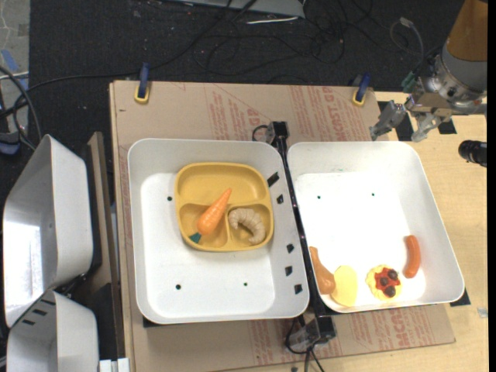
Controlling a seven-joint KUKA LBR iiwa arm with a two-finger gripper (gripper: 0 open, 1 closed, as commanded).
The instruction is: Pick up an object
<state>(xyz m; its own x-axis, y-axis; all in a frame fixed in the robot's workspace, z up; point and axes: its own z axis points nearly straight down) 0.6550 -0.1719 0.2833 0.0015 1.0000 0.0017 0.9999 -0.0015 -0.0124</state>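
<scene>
Arm (471, 29) at 2 o'clock of frame: orange-tan band on the upper segment, grey cylindrical collar below it. Wrist section is pale metallic grey with dark recesses. Tool (404, 122) is light grey, blocky, with black fittings; a small black part juts at its 3 o'clock side.

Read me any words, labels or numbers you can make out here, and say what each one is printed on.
Red print on the brown board under the bins: seen reversed and partly covered, not legible.
More red print on the board's front edge: too broken up to read.
No lettering can be made out on the yellow plate or the white bins.
</scene>
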